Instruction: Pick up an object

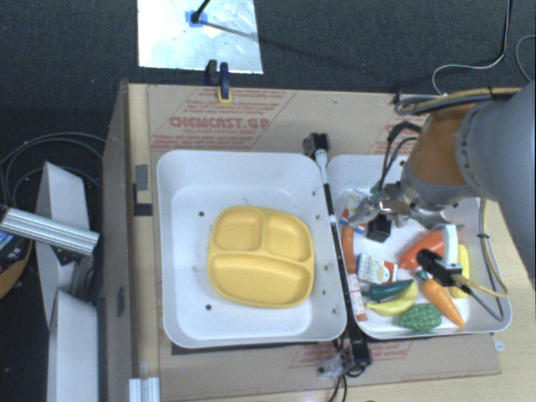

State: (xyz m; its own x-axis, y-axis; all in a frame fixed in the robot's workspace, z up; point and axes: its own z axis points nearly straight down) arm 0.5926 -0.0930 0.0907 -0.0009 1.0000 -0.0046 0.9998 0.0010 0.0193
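Observation:
The right bin point(494, 329) holds several toy foods: an orange carrot point(442, 301), a green bumpy piece point(419, 317), a yellow banana point(392, 306), a dark green pepper point(392, 291), a red and white packet point(374, 268) and a red-orange piece point(424, 248). Another orange piece point(347, 246) lies along the bin's left wall. My gripper point(373, 217) hangs low over the upper left of this bin, just above the packet. A small black part point(379, 228) sits at its tip. The wrist hides whatever lies beneath it.
The left bin point(180, 224) holds a yellow divided plate point(261, 255). A black divider rail point(333, 224) runs between the bins. The grey arm with its orange band point(440, 145) covers the right bin's upper right. Cables loop near the bin's right edge.

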